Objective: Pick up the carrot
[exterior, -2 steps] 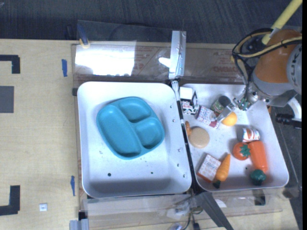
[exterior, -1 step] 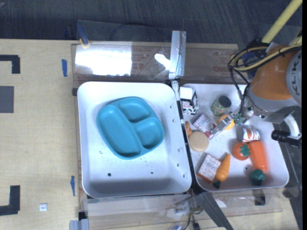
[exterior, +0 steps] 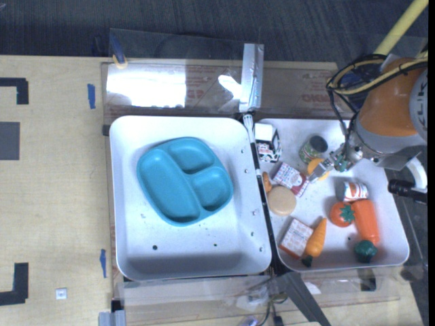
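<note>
pincer (exterior: 338, 160) is low over the right bin (exterior: 397, 250), near its upper middle, and whether it is released or clenched i cannot tell; nothing visibly sits in it; the large carrot (exterior: 366, 223) lies toward the bin's right side, green top pointing at the near rim, well apart from the pincer; here's the trouble: a tomato (exterior: 342, 213) touches the carrot's left flank, so a descent slightly off could land on the tomato or shove both away; a smaller carrot (exterior: 315, 238) lies near the bin's bottom middle, leaning on a small packet (exterior: 295, 236), so the program could go for either one; a red-and-white can (exterior: 355, 191) sits just above the large carrot, crowding that end; the carrot's tapered, smooth body may well squirt out if gripped near the tip; the left bin holds a blue tray (exterior: 183, 179), no factor.
</note>
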Controlling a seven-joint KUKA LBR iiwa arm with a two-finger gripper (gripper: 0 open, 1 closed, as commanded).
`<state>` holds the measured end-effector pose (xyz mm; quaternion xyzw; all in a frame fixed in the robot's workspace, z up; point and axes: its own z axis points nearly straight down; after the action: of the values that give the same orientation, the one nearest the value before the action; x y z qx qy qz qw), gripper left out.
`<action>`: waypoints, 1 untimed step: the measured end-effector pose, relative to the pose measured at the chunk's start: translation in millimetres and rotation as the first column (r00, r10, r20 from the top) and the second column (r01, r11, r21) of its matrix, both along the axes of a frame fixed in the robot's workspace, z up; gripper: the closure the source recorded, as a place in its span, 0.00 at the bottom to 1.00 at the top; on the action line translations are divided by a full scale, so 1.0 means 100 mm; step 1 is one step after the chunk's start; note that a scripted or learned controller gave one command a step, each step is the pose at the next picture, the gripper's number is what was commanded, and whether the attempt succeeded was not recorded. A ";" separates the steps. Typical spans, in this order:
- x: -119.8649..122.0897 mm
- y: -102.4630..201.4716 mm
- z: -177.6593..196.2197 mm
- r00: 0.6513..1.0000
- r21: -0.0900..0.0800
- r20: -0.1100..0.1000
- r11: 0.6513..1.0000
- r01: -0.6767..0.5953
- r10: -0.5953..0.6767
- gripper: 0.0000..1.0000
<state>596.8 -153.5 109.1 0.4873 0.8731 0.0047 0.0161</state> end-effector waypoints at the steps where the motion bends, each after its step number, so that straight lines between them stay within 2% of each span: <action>1: 0.14 0.48 0.98 0.994 0.008 -0.021 0.994 0.112 -0.111 1.00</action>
<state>610.8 -105.2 207.2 0.5354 0.8446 0.0029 0.0051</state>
